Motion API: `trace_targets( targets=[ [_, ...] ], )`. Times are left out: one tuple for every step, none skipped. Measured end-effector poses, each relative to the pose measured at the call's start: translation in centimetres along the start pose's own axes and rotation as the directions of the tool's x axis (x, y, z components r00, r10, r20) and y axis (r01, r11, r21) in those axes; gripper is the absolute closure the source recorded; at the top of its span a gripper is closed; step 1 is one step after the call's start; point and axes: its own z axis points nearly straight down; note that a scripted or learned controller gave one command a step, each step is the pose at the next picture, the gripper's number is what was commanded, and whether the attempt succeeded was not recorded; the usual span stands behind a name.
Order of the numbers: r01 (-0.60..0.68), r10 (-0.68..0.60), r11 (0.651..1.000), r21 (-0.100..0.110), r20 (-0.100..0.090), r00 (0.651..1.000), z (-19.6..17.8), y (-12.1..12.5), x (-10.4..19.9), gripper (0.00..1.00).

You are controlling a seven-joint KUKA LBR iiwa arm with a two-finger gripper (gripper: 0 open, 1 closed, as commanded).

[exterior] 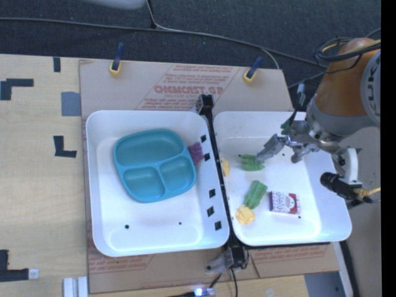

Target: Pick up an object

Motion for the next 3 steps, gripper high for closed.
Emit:
trace_targets(
  targets=[
    [0.001, -0.001, 1.0, -0.002, 0.0, 1.0, 4.2, -0.3, 0.4, 0.0],
    [0.001, -0.001, 1.0, -0.001, 0.0, 1.0, 8.5, 0.0, 0.7, 0.0],
    [0.002, -0.002, 1.0, 0.004, -0.003, 1.0, 8.1, 0.0, 0.8, 1.0]
  ],
)
